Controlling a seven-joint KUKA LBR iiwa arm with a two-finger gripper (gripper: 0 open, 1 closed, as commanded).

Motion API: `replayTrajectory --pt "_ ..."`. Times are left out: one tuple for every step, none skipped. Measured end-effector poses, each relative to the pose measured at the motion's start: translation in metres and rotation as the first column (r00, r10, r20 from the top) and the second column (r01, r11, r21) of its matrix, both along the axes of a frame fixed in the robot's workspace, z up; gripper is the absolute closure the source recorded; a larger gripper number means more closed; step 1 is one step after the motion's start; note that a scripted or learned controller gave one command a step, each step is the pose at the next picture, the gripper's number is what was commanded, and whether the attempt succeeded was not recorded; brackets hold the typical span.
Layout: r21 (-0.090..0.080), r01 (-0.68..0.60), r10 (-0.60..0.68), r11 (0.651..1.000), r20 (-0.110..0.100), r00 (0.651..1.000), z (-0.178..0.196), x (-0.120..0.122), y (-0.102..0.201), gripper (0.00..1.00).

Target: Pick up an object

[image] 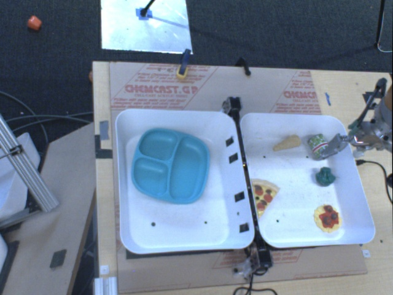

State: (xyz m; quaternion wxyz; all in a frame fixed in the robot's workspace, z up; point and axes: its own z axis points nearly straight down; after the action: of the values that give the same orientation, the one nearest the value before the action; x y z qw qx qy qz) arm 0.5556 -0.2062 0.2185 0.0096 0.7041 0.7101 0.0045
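- Camera view: looked down at slant on counter (pixel 153 82) with two white bins side by side.
- Left bin (pixel 126 220): held teal divided plate (pixel 171 166), nothing else of note.
- Right bin (pixel 288 226): held tan wedge (pixel 287 143), small green-and-white can-like object (pixel 317 145), dark green lump (pixel 325 177), pizza slice (pixel 263 195), round tart with red topping (pixel 327 218).
- End effector (pixel 328 149) reached in from right, low over right bin's far right part, tip just beside or touching green-and-white can-like object.
- Could not tell whether tip was spread or pressed together; too small and blurred at that spot.
- Nothing seen pinched or lifted; all items lay on bin floor.
- Step judged: approach or descent onto target, grasp not yet confirmed.
- Likely target: green-and-white can-like object, near far right corner, well apart from pizza slice and tart.
- Next move probably called for: centring over can-like object, closing around it, then straight lift clear of bin wall.
- Risk judged: rounded object might roll or get nudged toward tan wedge instead of being caught.
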Motion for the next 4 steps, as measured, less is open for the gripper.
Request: replayTrajectory --pt "0.005 0.003 -0.003 1.000 -0.018 1.000 -0.140 0.019 0.001 0.00" --pt "0.003 0.000 0.000 1.000 -0.006 1.000 -0.081 0.099 0.001 0.00" --pt "0.004 0.005 -0.005 1.000 -0.001 1.000 -0.115 0.114 0.000 0.00" --pt "0.002 0.001 -0.001 1.000 -0.004 1.000 -0.108 0.113 0.000 1.00"
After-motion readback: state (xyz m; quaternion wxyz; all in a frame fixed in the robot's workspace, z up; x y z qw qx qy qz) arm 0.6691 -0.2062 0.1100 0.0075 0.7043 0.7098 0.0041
